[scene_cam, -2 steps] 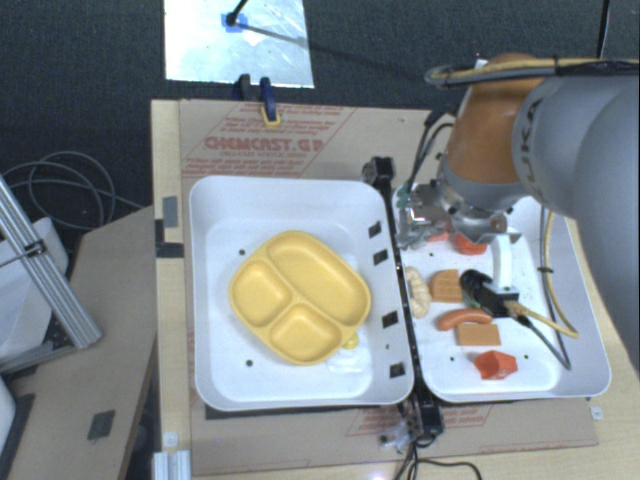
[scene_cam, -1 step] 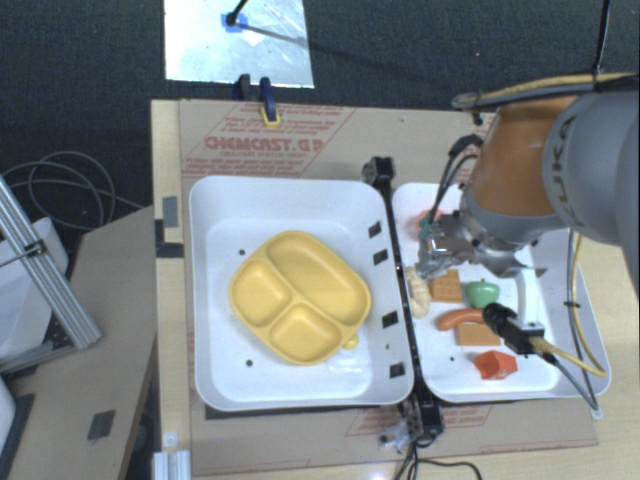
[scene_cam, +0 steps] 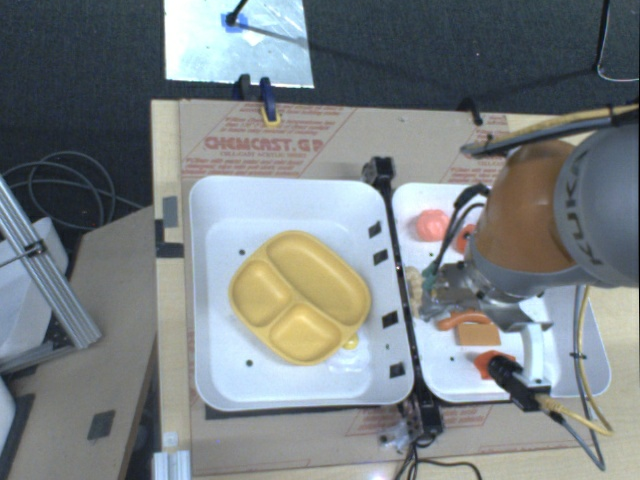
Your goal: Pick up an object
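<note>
A: Right of frame, grey arm (scene_cam: pixel 590 208) with the orange band was down over the right bin (scene_cam: pixel 600 368). Hand (scene_cam: pixel 447 298) sat low at that bin's left side, just beside the divider between the bins.

B: Open or closed?

A: Couldn't tell, the wrist blocked it. Nothing seen in its grip.

B: Candidates for the pick?

A: All in the right bin. Pink rounded object (scene_cam: pixel 432 224) at its upper left, apart from the hand. Tan block (scene_cam: pixel 478 335) just below the hand, with an orange-red curved piece (scene_cam: pixel 462 320) touching or nearly touching it. Another small red-orange item (scene_cam: pixel 493 364) lower down, next to a black part of the arm's gear. Which one was targeted, I couldn't say; the tan block and curved piece were nearest.

B: Left bin?

A: Left bin (scene_cam: pixel 215 228) held a yellow divided tray (scene_cam: pixel 300 295), centre of frame, with a small yellow bit at its lower right edge. Well away from the hand.

B: Risks?

A: My read: hand was tight to the bin wall, so it could hit the divider or rim instead of closing on anything. The tan block and curved piece were crowded, so it might catch both, nudge one aside, or pinch an edge and drop it on lift. Cables near the bin's lower right might snag.
</note>
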Available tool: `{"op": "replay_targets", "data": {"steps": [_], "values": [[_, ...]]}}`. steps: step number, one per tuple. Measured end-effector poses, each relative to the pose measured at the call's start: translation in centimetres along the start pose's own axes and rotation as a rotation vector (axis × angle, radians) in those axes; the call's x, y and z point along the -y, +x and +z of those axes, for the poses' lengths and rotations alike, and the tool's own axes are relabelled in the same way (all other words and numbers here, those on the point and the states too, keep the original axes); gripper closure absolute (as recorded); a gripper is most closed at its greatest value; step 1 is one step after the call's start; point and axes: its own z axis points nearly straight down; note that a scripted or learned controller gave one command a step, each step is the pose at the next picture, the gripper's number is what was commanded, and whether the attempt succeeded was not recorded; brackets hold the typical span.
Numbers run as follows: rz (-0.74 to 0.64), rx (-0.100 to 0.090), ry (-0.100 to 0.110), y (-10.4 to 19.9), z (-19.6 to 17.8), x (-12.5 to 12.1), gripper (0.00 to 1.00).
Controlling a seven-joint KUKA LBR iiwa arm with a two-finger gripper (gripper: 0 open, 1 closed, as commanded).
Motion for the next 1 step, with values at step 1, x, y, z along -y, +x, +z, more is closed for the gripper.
{"op": "replay_targets", "data": {"steps": [1], "values": [[-0.001, 0.001, -0.006, -0.01, -0.09, -0.28, 0.0]]}}
